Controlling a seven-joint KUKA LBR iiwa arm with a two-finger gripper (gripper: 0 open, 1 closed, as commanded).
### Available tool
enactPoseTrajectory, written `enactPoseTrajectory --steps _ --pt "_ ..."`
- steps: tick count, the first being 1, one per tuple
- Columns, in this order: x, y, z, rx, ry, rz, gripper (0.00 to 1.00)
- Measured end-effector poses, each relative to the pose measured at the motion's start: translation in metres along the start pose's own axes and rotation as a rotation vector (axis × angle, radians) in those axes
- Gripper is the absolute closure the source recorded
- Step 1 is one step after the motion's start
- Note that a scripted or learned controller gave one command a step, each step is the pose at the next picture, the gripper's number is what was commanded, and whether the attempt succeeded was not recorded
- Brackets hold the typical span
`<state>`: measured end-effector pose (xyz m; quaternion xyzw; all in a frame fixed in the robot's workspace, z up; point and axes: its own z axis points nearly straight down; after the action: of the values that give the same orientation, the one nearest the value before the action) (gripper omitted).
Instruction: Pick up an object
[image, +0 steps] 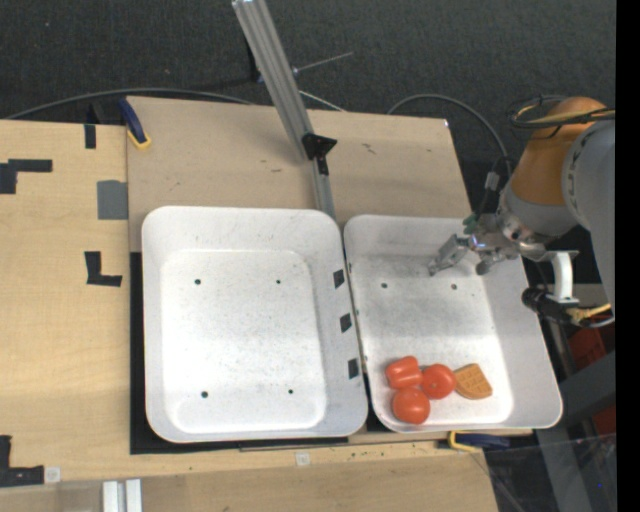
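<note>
Over the right bin's (520, 330) far end I see my gripper (462, 256) spread and carrying nothing, since the red pieces (418, 384) lie clustered at its near edge.

Wooden bench (230, 150): two shallow white bins side by side, left bin (240, 320), right bin (450, 320), edges touching.

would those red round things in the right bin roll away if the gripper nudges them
Probably a bit: the three red pieces look rounded and smooth, so a nudge may roll them. They sit touching near the bin's front wall beside an orange wedge, which should stop them travelling far.
</note>
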<state>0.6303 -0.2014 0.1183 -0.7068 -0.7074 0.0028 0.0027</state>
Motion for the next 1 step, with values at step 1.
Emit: enactPoseTrajectory --steps 1 --pt "0.0009 -0.0003 0.0316 -0.004 -0.001 -0.001 0.0"
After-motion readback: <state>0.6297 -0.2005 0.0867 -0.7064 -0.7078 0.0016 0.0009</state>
